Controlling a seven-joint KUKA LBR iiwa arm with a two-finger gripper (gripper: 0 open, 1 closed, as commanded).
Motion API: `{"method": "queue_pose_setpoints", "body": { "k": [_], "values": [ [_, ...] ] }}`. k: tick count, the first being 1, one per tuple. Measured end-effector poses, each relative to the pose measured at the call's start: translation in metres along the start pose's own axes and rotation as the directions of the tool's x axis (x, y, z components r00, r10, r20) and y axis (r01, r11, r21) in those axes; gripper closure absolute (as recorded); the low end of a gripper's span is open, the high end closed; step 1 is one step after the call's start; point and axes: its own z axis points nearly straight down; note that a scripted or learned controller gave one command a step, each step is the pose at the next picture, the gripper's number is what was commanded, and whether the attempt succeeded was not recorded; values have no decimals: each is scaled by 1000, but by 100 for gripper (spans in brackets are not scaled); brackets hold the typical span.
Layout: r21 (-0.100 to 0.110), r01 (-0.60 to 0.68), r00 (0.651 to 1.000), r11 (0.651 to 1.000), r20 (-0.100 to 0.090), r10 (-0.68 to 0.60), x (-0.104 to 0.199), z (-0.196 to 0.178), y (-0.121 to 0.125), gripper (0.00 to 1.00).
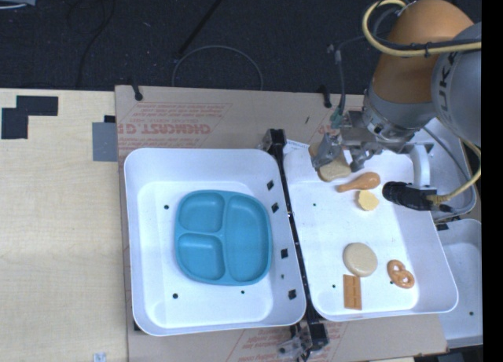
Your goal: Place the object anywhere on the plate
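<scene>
One bread piece point(334, 170) sits pinched in the gripper point(336, 166); which way it points is unclear. Below-left, a blue plate point(222, 236) lies in the left bin point(149, 305).

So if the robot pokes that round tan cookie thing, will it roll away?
Probably not. The round tan disc lies flat on the right white bin's floor, so a push would likely slide it. It looks stiff, maybe light. Its low profile could make pinching tricky.

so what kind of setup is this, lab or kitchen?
Likely a robot lab bench: a KUKA arm over two white bins, toy food beside a blue plate, loose cables on dark floor.
</scene>
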Motion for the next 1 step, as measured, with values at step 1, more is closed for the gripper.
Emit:
{"method": "queue_pose_setpoints", "body": {
  "k": [1],
  "values": [
    [0, 3, 1000, 1000, -1, -3, 55, 0, -18, 100]
  ]
}}
